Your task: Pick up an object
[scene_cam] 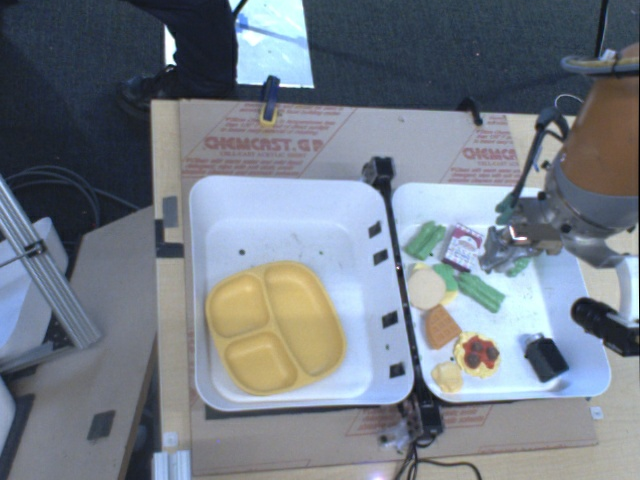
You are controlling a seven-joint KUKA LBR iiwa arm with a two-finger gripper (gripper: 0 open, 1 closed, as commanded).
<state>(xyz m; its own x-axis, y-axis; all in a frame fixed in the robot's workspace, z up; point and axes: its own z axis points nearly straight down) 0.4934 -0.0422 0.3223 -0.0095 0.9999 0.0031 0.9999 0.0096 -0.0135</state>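
Hovering low over the right white bin point(575, 383), the grey two-finger gripper point(503, 251) sits poised above a green plastic toy piece point(481, 293), finger state indiscernible.

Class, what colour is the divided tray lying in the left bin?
Yellow: the divided tray shows plainly in the camera view, against the white left bin.

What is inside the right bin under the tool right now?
The tool hangs low in the right bin, beside a maroon packet and green pieces. A green item peeks out beneath it; the arm covers the rest of it.
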